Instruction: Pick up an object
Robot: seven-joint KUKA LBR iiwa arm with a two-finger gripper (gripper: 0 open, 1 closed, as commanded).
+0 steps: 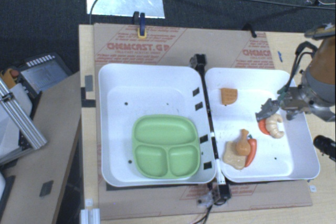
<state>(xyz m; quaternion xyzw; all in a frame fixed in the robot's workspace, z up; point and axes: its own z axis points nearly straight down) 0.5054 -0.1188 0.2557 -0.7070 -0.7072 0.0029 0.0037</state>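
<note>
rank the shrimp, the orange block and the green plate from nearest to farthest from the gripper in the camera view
From the gripper in the right bin:
1. Shrimp, just below it in the same bin.
2. Orange block, to its left near that bin's far side.
3. Green plate, across the divider in the left bin.

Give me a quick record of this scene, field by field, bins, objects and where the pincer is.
left bin: holds a green tray with three compartments
right bin: holds an orange block, a tan pear shape, a red pepper, a white curved piece
pincer: over the right bin, just above-left of the white curved piece
held object: none seen between the fingers
</note>
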